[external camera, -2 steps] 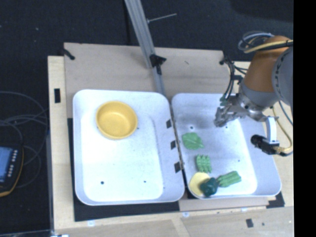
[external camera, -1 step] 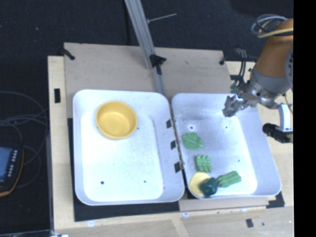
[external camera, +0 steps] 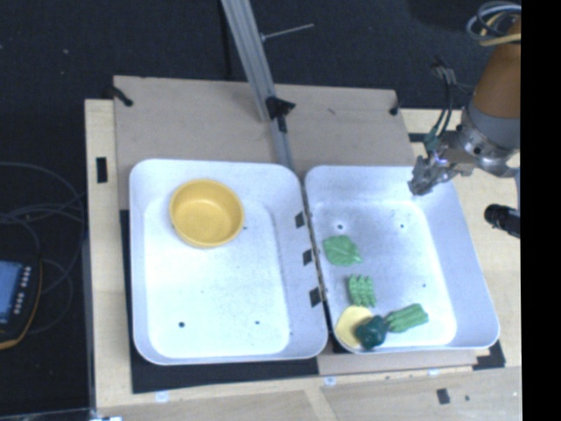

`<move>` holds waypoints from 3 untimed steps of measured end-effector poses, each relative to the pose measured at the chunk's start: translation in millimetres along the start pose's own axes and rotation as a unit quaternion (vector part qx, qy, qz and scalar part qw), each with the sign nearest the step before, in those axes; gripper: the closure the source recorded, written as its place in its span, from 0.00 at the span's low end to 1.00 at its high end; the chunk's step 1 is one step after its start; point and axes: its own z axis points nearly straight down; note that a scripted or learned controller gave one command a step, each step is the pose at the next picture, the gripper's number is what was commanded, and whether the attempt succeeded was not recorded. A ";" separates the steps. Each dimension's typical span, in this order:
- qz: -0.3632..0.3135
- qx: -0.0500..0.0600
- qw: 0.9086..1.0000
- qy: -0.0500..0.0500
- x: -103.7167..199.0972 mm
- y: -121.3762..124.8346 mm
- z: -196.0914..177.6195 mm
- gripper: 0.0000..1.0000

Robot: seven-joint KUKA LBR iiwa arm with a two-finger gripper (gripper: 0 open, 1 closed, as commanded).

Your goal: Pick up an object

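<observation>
My gripper (external camera: 423, 181) hangs over the far right corner of the right bin (external camera: 394, 200), below the orange-banded wrist. Nothing shows between its fingers. Several small things lie in the near part of that bin: a light green leaf-like piece (external camera: 342, 250), a small green ridged piece (external camera: 361, 288), a green oblong piece (external camera: 405, 317), and a yellow round piece (external camera: 352, 323) with a dark teal ball (external camera: 372, 332) on it. All of them lie well to the near left of the gripper.
A yellow bowl (external camera: 207, 212) sits in the far part of the left bin (external camera: 219, 314). A grey metal post (external camera: 254, 60) slants up from between the bins at the back. A tablet (external camera: 16, 298) lies off the bench at left.
</observation>
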 end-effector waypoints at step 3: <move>-0.003 0.002 1.000 0.001 159.4 1.4 -14.5 1.00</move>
